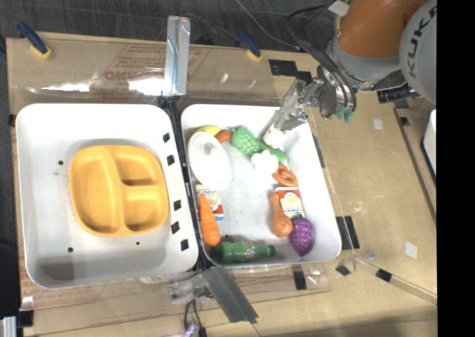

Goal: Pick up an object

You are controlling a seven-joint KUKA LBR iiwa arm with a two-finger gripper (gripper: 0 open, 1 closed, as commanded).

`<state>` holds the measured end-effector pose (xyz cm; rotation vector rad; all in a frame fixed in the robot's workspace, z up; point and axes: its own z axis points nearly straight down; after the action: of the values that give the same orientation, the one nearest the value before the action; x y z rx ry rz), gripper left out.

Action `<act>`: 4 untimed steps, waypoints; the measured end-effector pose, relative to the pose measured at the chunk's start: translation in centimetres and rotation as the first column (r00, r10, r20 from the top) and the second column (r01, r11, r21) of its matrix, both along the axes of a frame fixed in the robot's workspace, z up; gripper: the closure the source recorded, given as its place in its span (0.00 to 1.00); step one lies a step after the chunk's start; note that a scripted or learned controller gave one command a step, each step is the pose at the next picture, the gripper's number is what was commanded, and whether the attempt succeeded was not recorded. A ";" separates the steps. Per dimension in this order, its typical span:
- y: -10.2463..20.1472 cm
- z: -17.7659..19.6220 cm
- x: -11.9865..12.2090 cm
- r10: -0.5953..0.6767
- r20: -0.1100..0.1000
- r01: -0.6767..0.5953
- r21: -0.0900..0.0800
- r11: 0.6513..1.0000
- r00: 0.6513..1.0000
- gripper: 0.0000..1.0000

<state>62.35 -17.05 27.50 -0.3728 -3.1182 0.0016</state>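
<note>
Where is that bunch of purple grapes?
The purple grapes lie in the right bin's near right corner, beside the green bottle.

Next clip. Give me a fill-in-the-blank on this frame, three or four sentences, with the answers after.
1. The yellow tray lies in the ____ bin.
2. The purple grapes lie in the right bin's near-____ corner.
3. The green bottle lies along the right bin's ____ wall.
4. The gripper hovers over the ____ bin.

Answers: left; right; near; right
</note>
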 end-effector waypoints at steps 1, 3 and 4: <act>4.5 -8.4 -10.8 0.121 -0.011 -0.121 0.006 0.993 0.993 1.00; 2.4 -7.7 -14.7 0.197 -0.007 -0.197 0.006 0.980 0.980 1.00; -2.8 1.7 -10.1 0.075 0.002 -0.075 -0.001 0.997 0.997 1.00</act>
<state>52.29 -19.85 29.19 -0.2555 -3.1318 0.0028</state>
